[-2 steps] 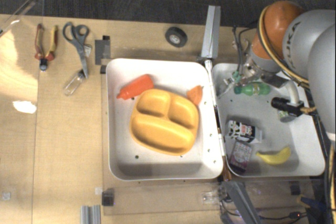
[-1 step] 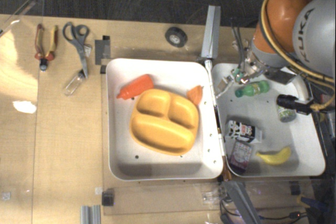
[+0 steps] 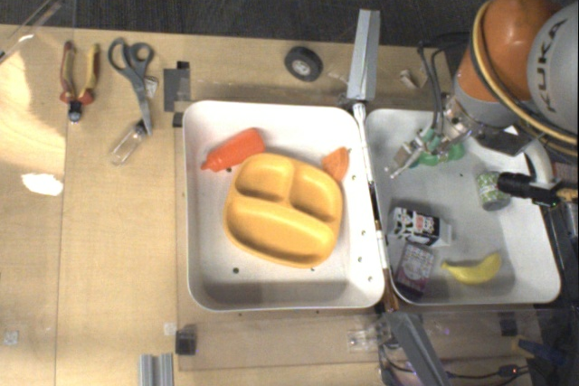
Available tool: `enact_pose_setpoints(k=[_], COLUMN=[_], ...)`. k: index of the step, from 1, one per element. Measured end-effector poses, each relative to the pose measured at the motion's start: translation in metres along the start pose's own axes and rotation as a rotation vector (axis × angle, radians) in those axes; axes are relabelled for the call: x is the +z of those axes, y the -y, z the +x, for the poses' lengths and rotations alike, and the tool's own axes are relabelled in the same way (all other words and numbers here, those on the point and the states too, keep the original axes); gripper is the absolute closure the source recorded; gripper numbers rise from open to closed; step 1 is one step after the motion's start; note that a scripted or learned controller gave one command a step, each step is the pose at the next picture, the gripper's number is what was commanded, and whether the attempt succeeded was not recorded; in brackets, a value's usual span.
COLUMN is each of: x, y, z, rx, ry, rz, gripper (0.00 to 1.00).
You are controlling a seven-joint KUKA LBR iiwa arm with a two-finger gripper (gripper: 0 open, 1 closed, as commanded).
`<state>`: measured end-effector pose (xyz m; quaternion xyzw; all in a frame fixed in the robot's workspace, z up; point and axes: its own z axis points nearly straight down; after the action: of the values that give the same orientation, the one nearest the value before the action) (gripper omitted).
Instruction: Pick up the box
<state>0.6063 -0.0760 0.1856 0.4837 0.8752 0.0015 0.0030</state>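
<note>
Pale wooden bench [image 3: 90, 240] spreads out under everything, with dark carpet beyond its far edge. Taking the left white bin [image 3: 204, 267] as the marker: well to its left lie red-handled pliers [image 3: 76, 77], and between those and the bin sit grey scissors [image 3: 136, 86]. Just past the bin's far rim rests a small roll of black tape [image 3: 304, 62]. Inside the bin a yellow divided tray [image 3: 283, 209] lies upside down, with an orange carrot-shaped toy [image 3: 232, 149] touching its far-left corner and a smaller orange piece [image 3: 337, 162] at its far-right corner. Right of that bin, touching it, stands the second white bin [image 3: 543, 289]. There the box [image 3: 420, 227], a small black-and-white printed carton, lies near the shared wall, with a dark purple packet [image 3: 414, 267] just nearer and a yellow banana [image 3: 472, 268] beside that. The gripper [image 3: 432, 145] hangs over the far part of this bin, apart from the box; whether its jaws are parted I cannot tell.
</note>
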Motion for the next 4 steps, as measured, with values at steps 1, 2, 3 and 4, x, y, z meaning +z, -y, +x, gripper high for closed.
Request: enact_pose_setpoints(k=[1,2,3,4], x=[0.052,-0.001,0.0,0.09], y=[0.042,0.01,0.066,0.023], z=[0.008,0.02,0.041,-0.001], rx=[-0.034,0.276,0.205,0.245], ry=[0.0,0.0,0.0,0.004], rz=[0.0,-0.001,0.0,-0.002], gripper=[0.0,0.0,0.0,0.0])
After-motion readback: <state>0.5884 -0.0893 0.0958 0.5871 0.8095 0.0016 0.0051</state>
